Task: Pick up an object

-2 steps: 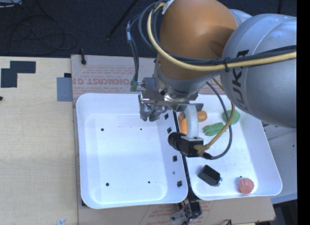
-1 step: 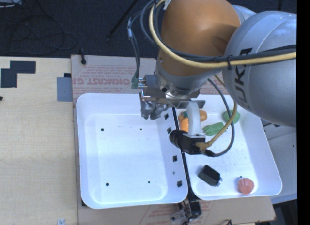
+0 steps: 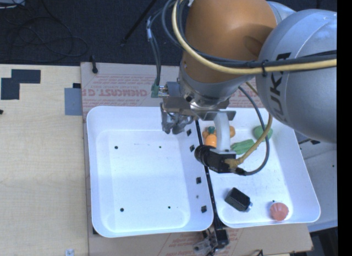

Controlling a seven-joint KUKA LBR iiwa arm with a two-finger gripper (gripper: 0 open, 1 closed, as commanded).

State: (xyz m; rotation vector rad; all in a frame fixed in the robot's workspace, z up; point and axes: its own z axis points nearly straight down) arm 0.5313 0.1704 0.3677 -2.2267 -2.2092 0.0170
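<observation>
Two-finger gripper hanging over far rim of left white bin, near divider; fingers hidden in dark cluster, can't tell if spread or pressed together, nothing visible between them. Grey arm w/ orange band coming in from 3 o'clock, covering far part of right white bin.

Candidates all in right bin, at 3–5 o'clock from gripper: orange rounded toy nearest, partly behind white post; green soft pieces farther at 3; black rectangular block at 5; pinkish-red ball beyond it, near corner.

Bins on cardboard sheet w/ red print, light wood bench at 9. Dark floor, cables at 12.
</observation>
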